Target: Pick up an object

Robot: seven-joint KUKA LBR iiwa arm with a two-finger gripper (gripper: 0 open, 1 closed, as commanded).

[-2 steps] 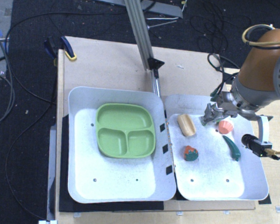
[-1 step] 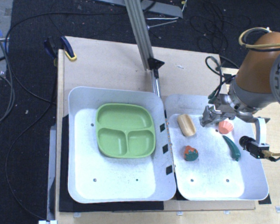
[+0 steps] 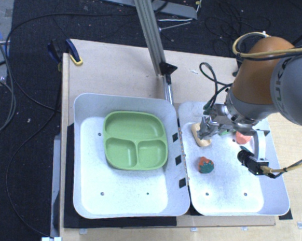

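The tool (image 3: pixel 208 128) hangs low over the upper left part of the right bin (image 3: pixel 248 203), right above a pale tan object (image 3: pixel 202 138) near the bin's left wall; whether it grips anything I cannot tell. A small red and green toy (image 3: pixel 206 165) lies just below. A green divided plate (image 3: pixel 136 140) sits in the left bin (image 3: pixel 124 201) on the bench (image 3: pixel 118 68)

One fixed camera, high above the counter (image 3: pixel 118 68), looking down at a slant.

It stands back far enough to take in both white bins, the left bin (image 3: pixel 83 190) and the right bin (image 3: pixel 269 199), with dark floor (image 3: pixel 20 133) at far and left; the arm (image 3: pixel 279 75) enters from the right.
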